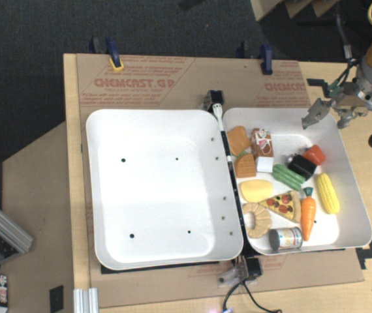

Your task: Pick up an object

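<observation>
The gripper (329, 115) hung over the right bin's (356, 204) far edge, fingers spread and nothing between them. Below it and nearer the camera lay the toys: tomato (314, 154), corn (328, 193), carrot (308, 216), pizza slice (282, 204), can (285, 238).

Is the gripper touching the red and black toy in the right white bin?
Apart. The camera view shows the gripper at the bin's far rim, with bare white bin floor between it and the red and black toy.
</observation>
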You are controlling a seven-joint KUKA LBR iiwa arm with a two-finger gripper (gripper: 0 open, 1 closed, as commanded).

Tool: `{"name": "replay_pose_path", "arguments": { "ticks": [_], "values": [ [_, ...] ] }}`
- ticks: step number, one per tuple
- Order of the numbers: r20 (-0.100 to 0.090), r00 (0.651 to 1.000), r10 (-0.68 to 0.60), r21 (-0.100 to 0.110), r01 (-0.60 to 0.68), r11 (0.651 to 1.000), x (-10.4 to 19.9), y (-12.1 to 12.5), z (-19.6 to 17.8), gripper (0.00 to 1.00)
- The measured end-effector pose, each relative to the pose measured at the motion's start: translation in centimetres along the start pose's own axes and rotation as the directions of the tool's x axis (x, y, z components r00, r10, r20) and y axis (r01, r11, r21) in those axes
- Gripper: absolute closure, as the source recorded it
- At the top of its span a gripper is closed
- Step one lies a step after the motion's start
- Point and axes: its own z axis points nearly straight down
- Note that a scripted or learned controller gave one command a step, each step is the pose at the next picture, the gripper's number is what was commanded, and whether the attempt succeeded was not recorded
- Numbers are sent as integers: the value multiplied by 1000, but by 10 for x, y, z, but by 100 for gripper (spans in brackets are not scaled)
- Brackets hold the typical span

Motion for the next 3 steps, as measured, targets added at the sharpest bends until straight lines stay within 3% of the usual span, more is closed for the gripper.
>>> {"name": "replay_pose_path", "arguments": {
  "ticks": [1,2,3],
  "values": [
    [-4,1000,5,12,-5,1000,-19,-74,74,0],
    [1,1000,3,-1,-3,1000,41,-17,106,0],
    [1,1000,0,-2,0,1000,43,-17,97,100]
  ]
}}
